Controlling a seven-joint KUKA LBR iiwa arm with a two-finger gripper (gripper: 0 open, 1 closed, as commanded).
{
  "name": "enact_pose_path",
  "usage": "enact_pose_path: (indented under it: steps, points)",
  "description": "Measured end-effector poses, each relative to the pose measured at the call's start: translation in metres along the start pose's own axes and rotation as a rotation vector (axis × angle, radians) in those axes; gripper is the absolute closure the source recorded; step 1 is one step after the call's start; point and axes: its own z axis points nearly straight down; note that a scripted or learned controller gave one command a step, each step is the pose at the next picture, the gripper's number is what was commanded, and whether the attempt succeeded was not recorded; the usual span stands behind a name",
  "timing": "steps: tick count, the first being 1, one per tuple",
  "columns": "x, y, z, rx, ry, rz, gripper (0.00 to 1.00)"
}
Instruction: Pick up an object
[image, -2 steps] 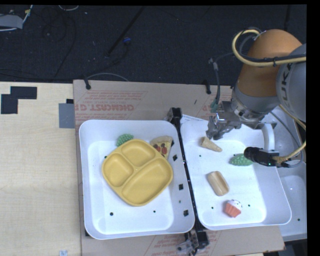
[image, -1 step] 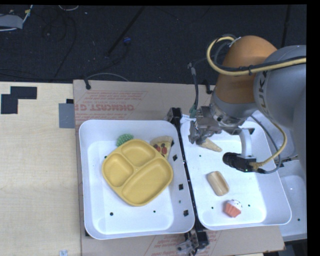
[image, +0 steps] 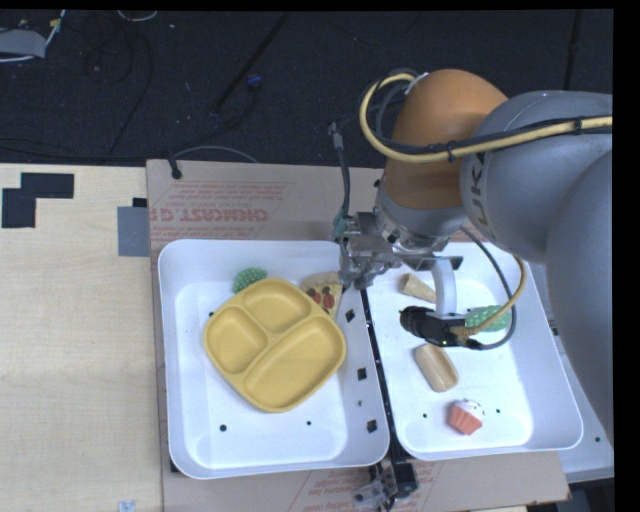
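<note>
Two bins are set side by side on the bench (image: 70, 350), their inner walls touching. In the left bin (image: 190, 420) a divided plate (image: 275, 343) is placed at the middle; a knobbly ball (image: 250, 278) is found just behind its rear left edge, and a pizza slice (image: 322, 292) is tucked at its rear right, near the dividing wall. In the right bin (image: 540, 420) a cupcake (image: 465, 416) lies at the front, a bread roll (image: 436, 366) behind it, and a small block (image: 418, 288) further back. The claw (image: 356, 268) is positioned over the dividing wall at the rear.
</note>
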Motion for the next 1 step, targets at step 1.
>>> enact_pose_path:
  steps: [1]
  points:
    - [0.0427,-0.0044,0.0077,0.002,-0.001,0.001,1.0]
